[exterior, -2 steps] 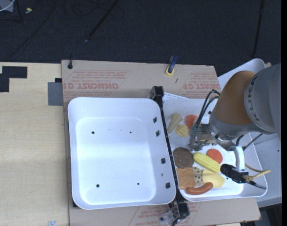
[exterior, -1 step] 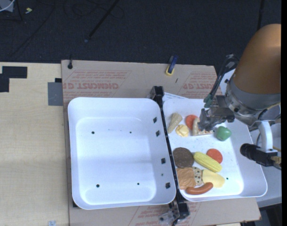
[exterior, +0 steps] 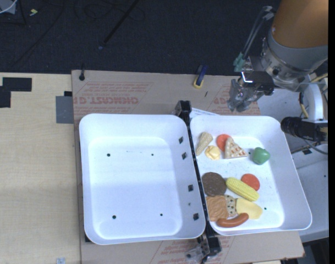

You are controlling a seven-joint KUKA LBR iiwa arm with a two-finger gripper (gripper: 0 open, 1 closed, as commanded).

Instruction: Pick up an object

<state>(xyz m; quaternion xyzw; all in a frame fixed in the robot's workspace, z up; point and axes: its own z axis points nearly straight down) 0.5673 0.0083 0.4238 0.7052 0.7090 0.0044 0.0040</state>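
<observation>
Gripper (exterior: pixel 245 99) is hanging above the far rim of the right bin (exterior: pixel 288 147), carrying nothing; can't tell from here how wide it is standing. Toy food is all sitting in that right bin: green piece (exterior: pixel 260 155) near the right wall, pizza slice (exterior: pixel 233 149) beside it, corn cob (exterior: pixel 242 189) in the middle, brown patty (exterior: pixel 213 183) touching the corn's left end, sausage (exterior: pixel 232 220) lying at the near edge. Left bin (exterior: pixel 95 147) is sitting alongside on the worktop (exterior: pixel 29 164), the two rims touching.
</observation>
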